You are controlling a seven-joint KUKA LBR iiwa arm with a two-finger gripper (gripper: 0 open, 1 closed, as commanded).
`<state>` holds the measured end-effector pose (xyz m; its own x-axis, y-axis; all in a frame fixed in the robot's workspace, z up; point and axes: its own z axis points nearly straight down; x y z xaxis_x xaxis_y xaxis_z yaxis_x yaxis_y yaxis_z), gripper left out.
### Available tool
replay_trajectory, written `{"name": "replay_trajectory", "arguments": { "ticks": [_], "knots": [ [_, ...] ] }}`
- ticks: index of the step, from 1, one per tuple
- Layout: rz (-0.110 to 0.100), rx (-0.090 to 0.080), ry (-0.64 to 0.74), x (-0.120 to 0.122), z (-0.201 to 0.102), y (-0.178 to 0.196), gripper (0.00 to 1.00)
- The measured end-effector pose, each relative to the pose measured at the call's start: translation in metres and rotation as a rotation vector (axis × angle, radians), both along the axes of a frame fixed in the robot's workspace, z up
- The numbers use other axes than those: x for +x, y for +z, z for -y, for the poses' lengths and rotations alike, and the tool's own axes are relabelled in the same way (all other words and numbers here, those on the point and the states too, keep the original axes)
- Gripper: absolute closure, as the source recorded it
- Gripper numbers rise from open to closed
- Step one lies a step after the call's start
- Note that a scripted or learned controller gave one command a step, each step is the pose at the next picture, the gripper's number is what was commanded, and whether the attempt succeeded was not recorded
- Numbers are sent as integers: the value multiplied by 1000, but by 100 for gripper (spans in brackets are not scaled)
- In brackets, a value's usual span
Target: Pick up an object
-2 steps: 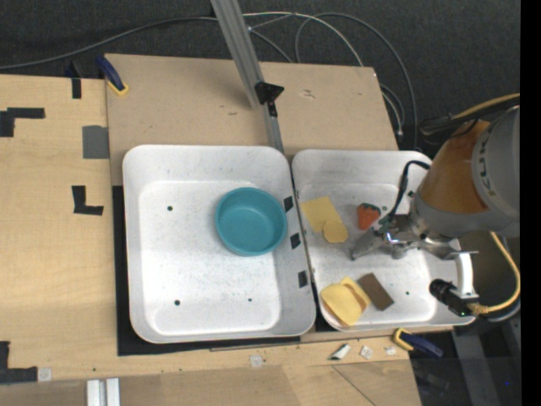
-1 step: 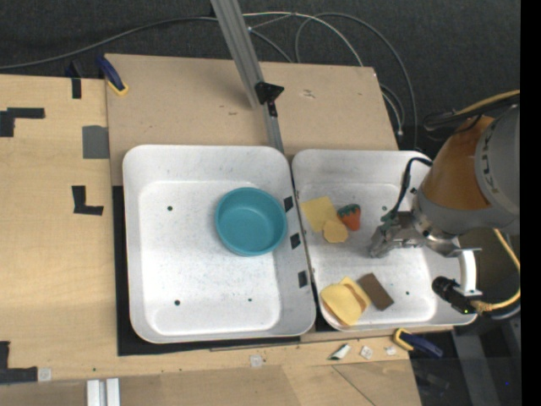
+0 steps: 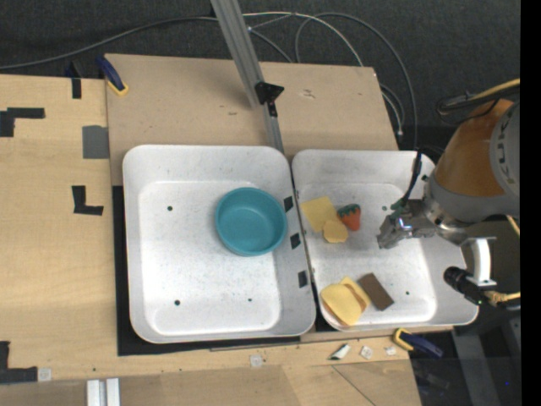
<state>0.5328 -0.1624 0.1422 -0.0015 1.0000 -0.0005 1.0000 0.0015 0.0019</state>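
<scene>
Your gripper (image 3: 396, 229) hangs over the right bin (image 3: 423, 307), near its right wall and about midway along it, with the arm (image 3: 473, 172) reaching in from the right. The view is too small and slanted to judge the tool's state, so I cannot tell whether it is released or clenched; nothing shows gripped in it.

The candidates all lie in this bin. A yellow block (image 3: 318, 211) sits toward the left wall, with a smaller yellow piece (image 3: 336, 232) touching its lower edge and a red toy (image 3: 351, 216) just beside both. Down by the near left corner a yellow sponge (image 3: 342, 303) lies against a brown block (image 3: 377, 291). The left bin (image 3: 152, 252) carries a blue bowl (image 3: 249, 220) near its right wall.

The red toy is nearest you, so it looks like the sensible target. Move left across the bare floor until you are squarely over it, then turn the wrist so the closing line runs across its narrow side, away from the yellow pieces. They crowd it, and a careless descent would likely nudge the cluster or catch two things at once. Descend straight, close gently, and lift only once you see the toy actually caught.
</scene>
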Motion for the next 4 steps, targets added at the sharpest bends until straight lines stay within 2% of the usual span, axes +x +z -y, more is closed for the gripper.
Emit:
{"name": "replay_trajectory", "arguments": {
  "ticks": [1,2,3,4],
  "knots": [
    [1,0,0,-6,-7,49,100],
    [-1,0,0,-5,-7,68,100],
    [-3,3,6,14,-67,73,100],
    [-4,2,5,31,-114,64,100]
  ]
}}
